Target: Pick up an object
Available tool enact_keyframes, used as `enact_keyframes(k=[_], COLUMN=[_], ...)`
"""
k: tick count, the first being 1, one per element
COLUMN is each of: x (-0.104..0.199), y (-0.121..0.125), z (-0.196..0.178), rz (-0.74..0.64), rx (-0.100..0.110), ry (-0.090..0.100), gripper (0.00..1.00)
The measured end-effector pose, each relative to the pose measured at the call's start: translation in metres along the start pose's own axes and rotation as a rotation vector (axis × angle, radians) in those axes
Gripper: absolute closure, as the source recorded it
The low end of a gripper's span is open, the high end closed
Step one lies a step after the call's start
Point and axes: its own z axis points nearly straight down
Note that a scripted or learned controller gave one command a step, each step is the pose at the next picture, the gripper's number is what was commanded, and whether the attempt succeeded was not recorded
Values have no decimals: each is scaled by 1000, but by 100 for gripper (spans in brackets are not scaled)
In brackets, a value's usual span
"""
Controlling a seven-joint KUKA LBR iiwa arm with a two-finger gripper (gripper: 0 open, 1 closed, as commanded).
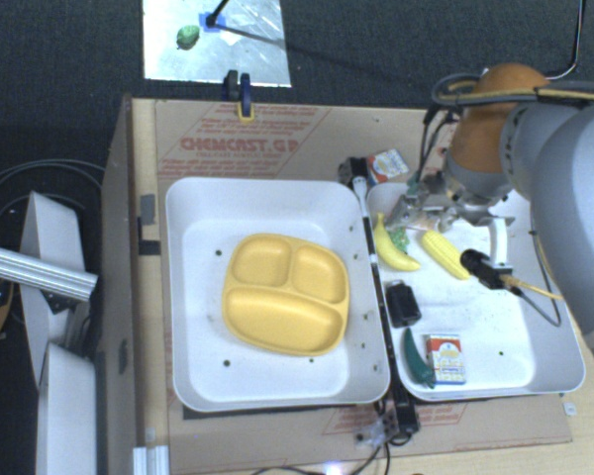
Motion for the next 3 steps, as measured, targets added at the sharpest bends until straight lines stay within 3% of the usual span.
enact_keyframes(k=[1,3], x=[-2,-1], y=[-12,-5], z=[0,1], rz=[2,-1], rx=[-8,0], ry=[5,5], gripper=[0,0])
